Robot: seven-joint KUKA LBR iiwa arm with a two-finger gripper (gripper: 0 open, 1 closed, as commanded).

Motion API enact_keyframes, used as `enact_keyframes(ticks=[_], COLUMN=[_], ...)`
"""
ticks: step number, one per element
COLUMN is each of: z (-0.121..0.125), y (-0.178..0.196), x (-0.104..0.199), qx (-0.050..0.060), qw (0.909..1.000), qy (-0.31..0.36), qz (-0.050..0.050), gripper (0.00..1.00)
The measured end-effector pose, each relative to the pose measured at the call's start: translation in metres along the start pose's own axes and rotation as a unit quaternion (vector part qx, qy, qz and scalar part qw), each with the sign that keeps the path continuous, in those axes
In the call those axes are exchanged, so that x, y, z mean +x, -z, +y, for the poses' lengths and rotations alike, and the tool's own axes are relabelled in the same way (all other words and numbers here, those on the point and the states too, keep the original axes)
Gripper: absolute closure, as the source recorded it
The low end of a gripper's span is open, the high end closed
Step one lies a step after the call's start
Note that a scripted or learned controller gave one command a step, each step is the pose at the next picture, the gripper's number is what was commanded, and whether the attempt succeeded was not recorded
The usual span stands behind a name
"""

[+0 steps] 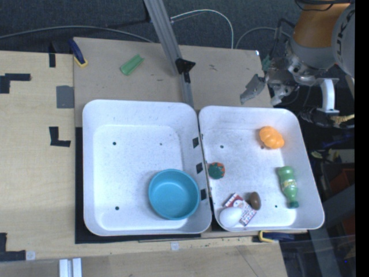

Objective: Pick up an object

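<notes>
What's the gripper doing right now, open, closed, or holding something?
Gripper: open, holding nothing, above the far edge of the right bin.

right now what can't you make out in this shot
- Arm: cut off by the camera view's top and right edges.
- Gripper: dark and blurred against the bench, so open or shut is unclear.
- Red and white packet: print too small to read, partly covered by the white egg.
- Brown lump: too small to identify.

A robotics lab: taped bench (34, 154), two white bins (95, 154), loose cables (219, 16).
</notes>
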State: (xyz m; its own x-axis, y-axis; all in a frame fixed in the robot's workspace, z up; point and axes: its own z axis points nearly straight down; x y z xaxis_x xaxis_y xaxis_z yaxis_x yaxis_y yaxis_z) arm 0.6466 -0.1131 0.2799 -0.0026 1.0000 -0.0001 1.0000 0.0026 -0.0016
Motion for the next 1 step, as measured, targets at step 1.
enact_keyframes(ticks=[1], z=[0.0], y=[0.0], x=[0.0], qx=[0.0], qw=[1.0], qy=[0.0], qz=[0.0], gripper=[0.0])
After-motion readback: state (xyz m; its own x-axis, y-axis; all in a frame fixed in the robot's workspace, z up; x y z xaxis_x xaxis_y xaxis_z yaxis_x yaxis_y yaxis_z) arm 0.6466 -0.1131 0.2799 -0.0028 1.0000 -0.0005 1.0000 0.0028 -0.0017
